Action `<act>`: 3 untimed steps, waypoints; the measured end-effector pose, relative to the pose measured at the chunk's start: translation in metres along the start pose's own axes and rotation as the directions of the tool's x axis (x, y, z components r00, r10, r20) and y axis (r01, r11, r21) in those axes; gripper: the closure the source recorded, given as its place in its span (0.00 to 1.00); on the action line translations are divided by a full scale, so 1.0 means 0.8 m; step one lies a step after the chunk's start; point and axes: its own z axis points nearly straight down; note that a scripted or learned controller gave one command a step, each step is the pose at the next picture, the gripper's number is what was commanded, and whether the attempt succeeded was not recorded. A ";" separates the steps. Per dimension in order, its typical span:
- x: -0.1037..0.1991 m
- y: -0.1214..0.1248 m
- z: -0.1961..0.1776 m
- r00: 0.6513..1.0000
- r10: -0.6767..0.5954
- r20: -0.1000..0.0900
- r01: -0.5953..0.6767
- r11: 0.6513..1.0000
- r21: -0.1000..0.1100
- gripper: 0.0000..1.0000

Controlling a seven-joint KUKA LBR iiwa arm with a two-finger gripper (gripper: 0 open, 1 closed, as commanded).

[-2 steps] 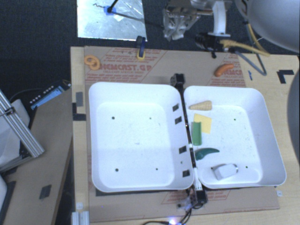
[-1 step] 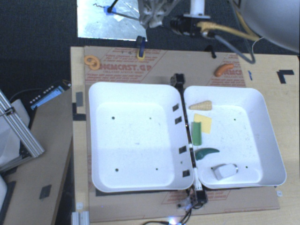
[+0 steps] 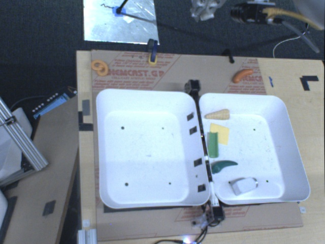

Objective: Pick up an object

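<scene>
Camera view: the tool [image 3: 205, 6] hangs high above the bench's [image 3: 284, 70] far edge, well clear of both bins, holding nothing; how far it is open I cannot tell. The candidates all sit in the right bin [image 3: 294, 151], near its left wall: cone [image 3: 217, 115], yellow piece [image 3: 219, 134], green block [image 3: 213, 145], dark green pepper [image 3: 223, 165], white object [image 3: 242, 185].

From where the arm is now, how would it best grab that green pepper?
Grip the green pepper across its thick left end, coming straight down from above. It lies flat in the right bin, tapering rightward, and its fat end is near the centre wall, leaving little room there.
</scene>
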 end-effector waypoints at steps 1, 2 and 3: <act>0.095 -0.005 0.138 1.000 -0.016 -0.002 0.016 1.000 0.011 1.00; 0.058 -0.059 -0.012 1.000 -0.008 -0.006 0.008 1.000 -0.011 1.00; -0.030 0.000 0.000 1.000 -0.001 0.000 0.001 1.000 0.000 1.00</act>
